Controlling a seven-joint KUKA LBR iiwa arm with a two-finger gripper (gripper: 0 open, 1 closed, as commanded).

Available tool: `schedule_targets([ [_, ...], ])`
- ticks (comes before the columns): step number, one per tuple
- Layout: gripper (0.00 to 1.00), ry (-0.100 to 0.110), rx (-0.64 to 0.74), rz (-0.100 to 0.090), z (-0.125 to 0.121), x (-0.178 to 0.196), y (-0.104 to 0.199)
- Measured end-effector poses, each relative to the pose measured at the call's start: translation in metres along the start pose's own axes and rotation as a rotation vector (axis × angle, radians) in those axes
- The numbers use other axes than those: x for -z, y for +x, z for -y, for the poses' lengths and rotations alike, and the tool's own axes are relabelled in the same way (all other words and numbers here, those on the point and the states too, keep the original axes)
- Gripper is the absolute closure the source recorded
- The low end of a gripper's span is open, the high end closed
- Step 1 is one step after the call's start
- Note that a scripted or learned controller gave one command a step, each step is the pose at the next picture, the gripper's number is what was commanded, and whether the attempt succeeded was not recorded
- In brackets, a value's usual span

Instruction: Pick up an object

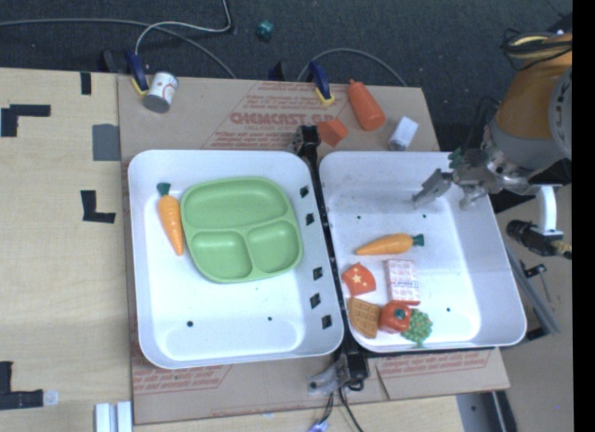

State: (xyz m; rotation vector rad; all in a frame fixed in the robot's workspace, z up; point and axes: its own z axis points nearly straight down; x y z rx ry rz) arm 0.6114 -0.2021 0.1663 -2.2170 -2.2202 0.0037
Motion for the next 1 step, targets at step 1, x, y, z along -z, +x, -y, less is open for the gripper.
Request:
schedule_targets([
  [1, 0.0, -0.006, 0.0, 0.002, 0.0208, -0.0798, 0.0481],
])
